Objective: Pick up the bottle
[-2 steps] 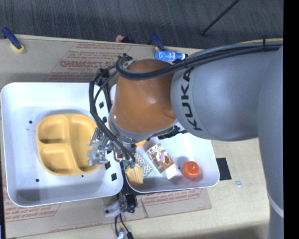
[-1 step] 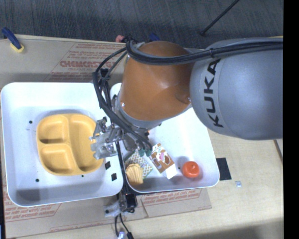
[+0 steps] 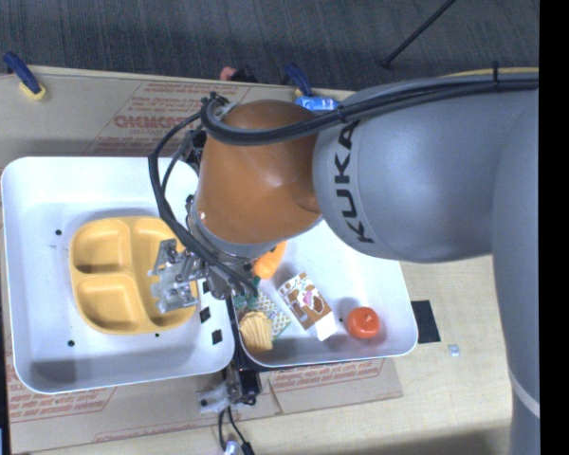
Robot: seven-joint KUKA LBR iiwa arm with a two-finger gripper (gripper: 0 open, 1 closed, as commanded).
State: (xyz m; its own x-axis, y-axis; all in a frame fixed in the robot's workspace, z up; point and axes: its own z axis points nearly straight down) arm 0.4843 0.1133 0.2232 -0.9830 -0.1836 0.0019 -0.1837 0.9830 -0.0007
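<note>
Bins (image 3: 38, 254): two; yellow tray (image 3: 114, 278): one.

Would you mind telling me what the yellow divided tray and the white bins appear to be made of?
The yellow divided tray looks like moulded plastic: smooth, uniform colour, rounded compartment edges, soft sheen. The shallow white bins also look like plastic, matte with rounded corners, though painted metal cannot be ruled out.
</note>
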